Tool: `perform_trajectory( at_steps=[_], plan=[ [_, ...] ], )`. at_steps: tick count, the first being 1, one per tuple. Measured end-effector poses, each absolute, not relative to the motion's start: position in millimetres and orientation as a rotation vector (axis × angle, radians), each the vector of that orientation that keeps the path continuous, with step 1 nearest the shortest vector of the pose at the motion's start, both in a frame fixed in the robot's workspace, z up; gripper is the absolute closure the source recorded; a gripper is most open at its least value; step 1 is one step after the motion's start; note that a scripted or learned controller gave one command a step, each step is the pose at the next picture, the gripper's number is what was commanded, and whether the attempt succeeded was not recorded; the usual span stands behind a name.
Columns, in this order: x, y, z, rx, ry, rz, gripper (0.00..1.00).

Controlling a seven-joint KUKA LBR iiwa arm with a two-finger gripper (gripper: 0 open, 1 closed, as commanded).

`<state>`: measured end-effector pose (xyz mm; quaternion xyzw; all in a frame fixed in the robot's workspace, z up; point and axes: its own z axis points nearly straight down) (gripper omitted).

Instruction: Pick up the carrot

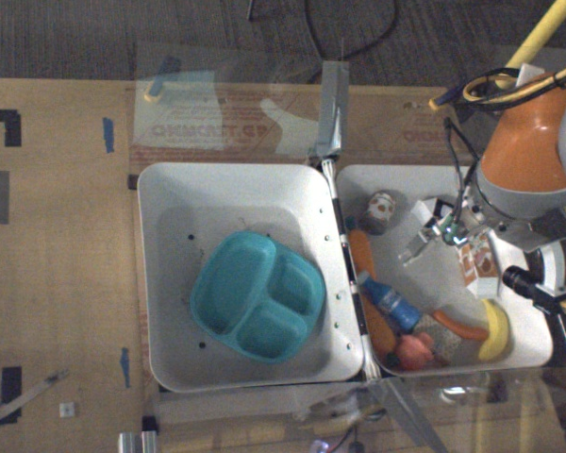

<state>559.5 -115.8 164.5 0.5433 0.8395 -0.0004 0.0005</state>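
The carrot is a slim orange taper lying near the front of the right bin, between a blue bottle and a yellow banana. My gripper hangs over the middle of the right bin, behind the carrot and well apart from it. The grey and orange arm reaches in from the right above it. Nothing is seen in the gripper.
A long orange item lies along the right bin's left wall, partly under the bottle. A pinkish fruit, a small round ball and a printed packet share that bin. A teal divided plate sits in the left bin.
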Motion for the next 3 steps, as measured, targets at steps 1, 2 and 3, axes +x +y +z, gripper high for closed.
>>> perform_trajectory(
  at_steps=[1,2,3],
  plan=[
    [560.7,-117.0,175.4,1.708,2.630,0.002,1.00],
    [558.1,11.1,201.0,1.484,2.764,0.003,1.00],
    [659.0,113.2,258.0,1.056,2.951,0.005,1.00]
  ],
)
